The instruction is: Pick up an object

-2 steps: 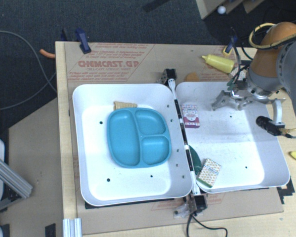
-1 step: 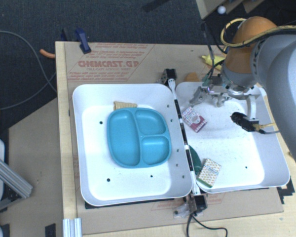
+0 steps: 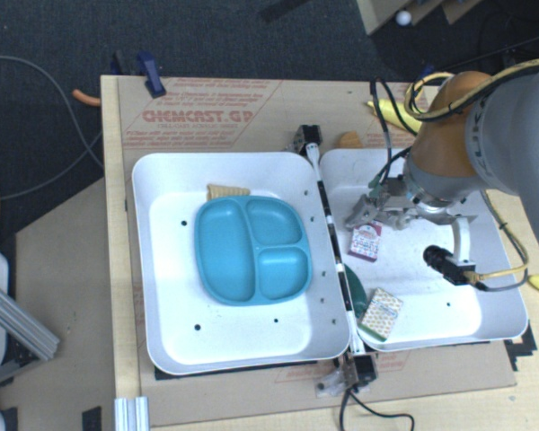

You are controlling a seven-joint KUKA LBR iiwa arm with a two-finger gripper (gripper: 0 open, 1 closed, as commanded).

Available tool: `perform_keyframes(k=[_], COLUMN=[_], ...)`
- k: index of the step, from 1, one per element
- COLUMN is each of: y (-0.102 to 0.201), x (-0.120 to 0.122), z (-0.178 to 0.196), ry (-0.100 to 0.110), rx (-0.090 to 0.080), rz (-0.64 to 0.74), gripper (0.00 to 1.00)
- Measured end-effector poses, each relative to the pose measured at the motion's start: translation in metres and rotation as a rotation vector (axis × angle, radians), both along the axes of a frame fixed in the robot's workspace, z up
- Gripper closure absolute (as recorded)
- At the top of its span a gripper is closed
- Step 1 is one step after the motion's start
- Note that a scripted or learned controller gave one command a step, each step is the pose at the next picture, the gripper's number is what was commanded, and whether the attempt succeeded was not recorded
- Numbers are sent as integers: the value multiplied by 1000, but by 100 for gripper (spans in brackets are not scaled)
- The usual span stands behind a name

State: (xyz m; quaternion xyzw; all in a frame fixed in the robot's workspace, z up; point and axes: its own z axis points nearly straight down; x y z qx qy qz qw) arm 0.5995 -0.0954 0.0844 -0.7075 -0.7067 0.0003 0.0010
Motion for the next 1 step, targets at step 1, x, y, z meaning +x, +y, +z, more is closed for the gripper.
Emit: perform_keyframes(k=[1], y=[-4], x=[67], z=[1], ry=[-3], rx=[-1], rz=[2], gripper=[0])
